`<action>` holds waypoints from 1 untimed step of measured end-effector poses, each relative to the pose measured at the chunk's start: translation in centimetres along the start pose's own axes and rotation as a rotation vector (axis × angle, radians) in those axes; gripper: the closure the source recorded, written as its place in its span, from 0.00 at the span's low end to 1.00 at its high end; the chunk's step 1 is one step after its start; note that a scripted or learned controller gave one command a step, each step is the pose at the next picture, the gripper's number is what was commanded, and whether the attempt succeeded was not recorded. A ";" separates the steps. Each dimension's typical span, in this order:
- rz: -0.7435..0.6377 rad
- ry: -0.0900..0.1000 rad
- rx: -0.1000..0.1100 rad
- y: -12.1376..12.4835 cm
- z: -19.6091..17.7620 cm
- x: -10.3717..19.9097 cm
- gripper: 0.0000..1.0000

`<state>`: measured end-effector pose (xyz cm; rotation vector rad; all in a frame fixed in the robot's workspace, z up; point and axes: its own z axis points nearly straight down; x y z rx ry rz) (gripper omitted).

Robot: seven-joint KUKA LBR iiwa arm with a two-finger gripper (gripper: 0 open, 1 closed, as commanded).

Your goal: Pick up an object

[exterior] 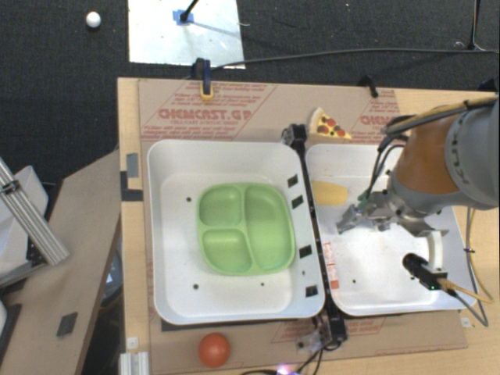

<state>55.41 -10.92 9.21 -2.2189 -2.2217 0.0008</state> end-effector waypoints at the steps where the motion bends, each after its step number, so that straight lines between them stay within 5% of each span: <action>1: 0.000 -0.001 -0.004 0.1 -1.3 0.0 1.00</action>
